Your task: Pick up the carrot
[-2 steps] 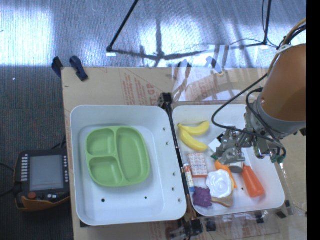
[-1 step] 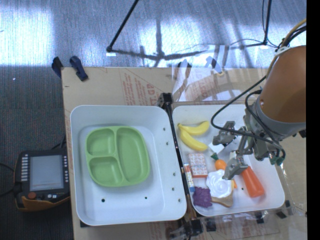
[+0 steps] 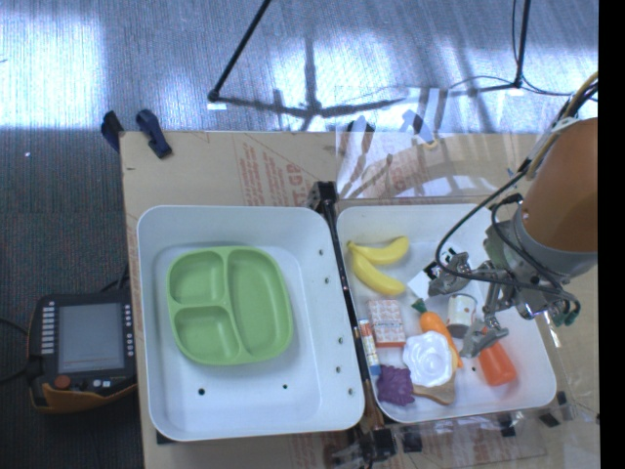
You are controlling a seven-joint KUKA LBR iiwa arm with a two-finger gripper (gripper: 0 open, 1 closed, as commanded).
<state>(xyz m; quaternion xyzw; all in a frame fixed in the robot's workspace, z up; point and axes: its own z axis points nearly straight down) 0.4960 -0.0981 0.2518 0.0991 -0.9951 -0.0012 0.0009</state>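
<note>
Purple item [image 3: 395,385], possibly grape bunch: front of right bin [image 3: 543,399], nearest camera. Beside it: fried egg [image 3: 430,356] on toast slice [image 3: 437,394]. Carrot [image 3: 438,332]: mid-bin, orange, partly under egg's edge, green tip toward bananas. Two bananas [image 3: 377,264]: rear left. Small printed box [image 3: 387,322]: between bananas and purple item. Orange bottle [image 3: 496,362]: front right. Gripper [image 3: 467,313]: over bin right of carrot, fingers apart, nothing between them. Left bin [image 3: 166,399]: green divided plate [image 3: 229,304].
</note>
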